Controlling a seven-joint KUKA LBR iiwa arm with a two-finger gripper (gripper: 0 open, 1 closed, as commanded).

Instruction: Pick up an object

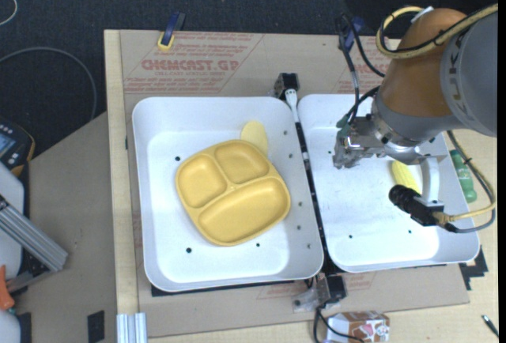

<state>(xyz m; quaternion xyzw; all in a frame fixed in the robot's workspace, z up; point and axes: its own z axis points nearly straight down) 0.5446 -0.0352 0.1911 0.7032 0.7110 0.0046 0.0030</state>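
My gripper (346, 153) hangs low over the left part of the right bin (371, 246), with the orange-banded wrist (419, 65) above it. Just to its right, a yellow object (404, 174) lies on the bin floor, partly hidden by the arm's fittings. A green object (463, 175) lies along the bin's right rim. In the left bin (158, 175) sits a yellow divided plate (232, 191), and a small pale yellow piece (254, 133) peeks out behind its far edge. I see nothing in the gripper.
A black connector with a cable (415, 205) juts from the arm over the right bin. Black clamps (286, 85) sit where the two bins meet. A cardboard sheet (198, 61) underlies both bins. A small packet (365, 327) lies at the front edge.
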